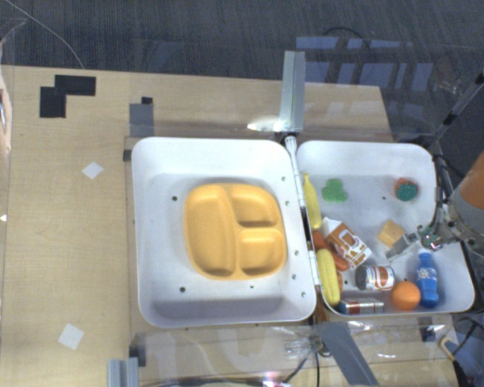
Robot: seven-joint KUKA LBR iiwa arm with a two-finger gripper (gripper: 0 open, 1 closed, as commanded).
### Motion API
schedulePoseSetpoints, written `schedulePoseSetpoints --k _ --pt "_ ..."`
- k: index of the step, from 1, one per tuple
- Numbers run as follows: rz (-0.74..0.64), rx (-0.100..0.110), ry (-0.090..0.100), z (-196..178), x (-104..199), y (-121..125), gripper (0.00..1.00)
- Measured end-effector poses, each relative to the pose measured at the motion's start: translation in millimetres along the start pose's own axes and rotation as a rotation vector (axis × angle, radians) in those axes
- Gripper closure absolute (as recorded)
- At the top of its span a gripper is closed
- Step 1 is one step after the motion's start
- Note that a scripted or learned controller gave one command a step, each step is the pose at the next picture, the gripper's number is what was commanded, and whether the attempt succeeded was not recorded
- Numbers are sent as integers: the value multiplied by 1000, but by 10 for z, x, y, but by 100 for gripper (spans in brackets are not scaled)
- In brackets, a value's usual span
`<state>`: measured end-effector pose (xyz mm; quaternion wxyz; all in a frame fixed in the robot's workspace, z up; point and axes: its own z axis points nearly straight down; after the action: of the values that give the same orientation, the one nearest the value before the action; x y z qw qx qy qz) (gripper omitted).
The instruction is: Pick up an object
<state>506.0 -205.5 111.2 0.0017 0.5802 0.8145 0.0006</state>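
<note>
Right, approach step, nothing lifted yet. My tool (410,244) sits low at the right bin's (363,156) right side, between the tan wooden block (391,234) and the blue plastic bottle (426,278); can't tell its state from here. Nearby lie a small can (374,277) and an orange ball (406,295). The yellow divided tray (235,230) sits in the left bin (157,216) on the desk (64,240). Next call: settle on the block, centre over it, close, lift straight.

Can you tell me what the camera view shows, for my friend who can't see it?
A robot's hand reaches into the right bin of toy food: corn, an orange, a blue bottle. The left bin holds a yellow divided tray.
</note>
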Motion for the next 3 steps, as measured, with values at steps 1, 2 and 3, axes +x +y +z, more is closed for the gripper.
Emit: schedulePoseSetpoints --k 1,2,3 --pt "178 -8 -3 230 85 711 0" --pt "-142 -7 -5 226 223 924 0" --pt "146 -9 -3 214 791 744 0"
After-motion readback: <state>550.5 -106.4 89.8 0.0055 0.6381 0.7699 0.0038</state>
